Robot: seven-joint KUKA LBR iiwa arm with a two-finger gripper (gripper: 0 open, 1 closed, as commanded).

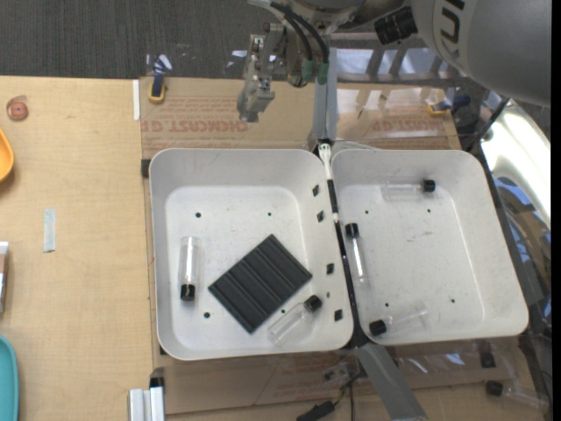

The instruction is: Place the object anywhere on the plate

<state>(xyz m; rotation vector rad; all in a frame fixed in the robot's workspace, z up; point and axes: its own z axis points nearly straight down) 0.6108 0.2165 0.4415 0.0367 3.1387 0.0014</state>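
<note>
Two white bins sit side by side; the left bin holds a dark ribbed plate; clear vials lie beside it; the gripper hangs beyond that bin, grip state unreadable.

Bright, even overhead light, soft shadows in the white bins, glare at right, sharp focus.

Grey arm with black lettering, an orange band, black cables, and a small metallic gripper.
</note>
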